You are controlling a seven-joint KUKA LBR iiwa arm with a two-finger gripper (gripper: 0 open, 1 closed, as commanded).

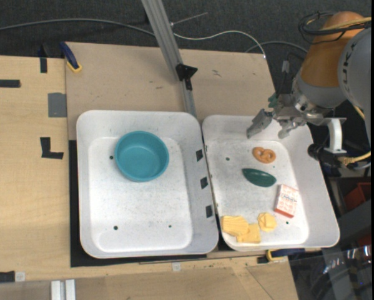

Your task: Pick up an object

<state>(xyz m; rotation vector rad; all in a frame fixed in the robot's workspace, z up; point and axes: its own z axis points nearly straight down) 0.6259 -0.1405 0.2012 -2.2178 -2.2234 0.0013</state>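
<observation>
Arm [336, 55] enters from right, grey w/ orange band, wrist above top edge of right bin [311, 230]. Jaws [275, 125] spread wide, nothing between them; the two fingers [258, 125] splay out to left and right, tips over the bin's upper rim area.

Right bin contents, top to bottom: small orange pretzel-shaped piece [264, 154], just below the jaws but apart from them. Dark green flat oval item [259, 177] beneath it, near centre of bin. Red-and-white small box [287, 200] to the right of that, tilted, close to the right wall. Yellow lumpy pieces [243, 228] along the bottom edge, w/ one smaller yellow bit [267, 221] just beside them.

Left bin [93, 230]: teal bowl [142, 155], upright, in upper-left part, well apart from the arm.

Bins sit side by side, touching along inner edges, on tan worktop [24, 167]. Metal pole [165, 33] runs diagonally from top of view down to the gap between bins. Blue-and-yellow clip-like thing [70, 56] at worktop's upper left. Cables [112, 27] trail across the dark floor behind.
</observation>
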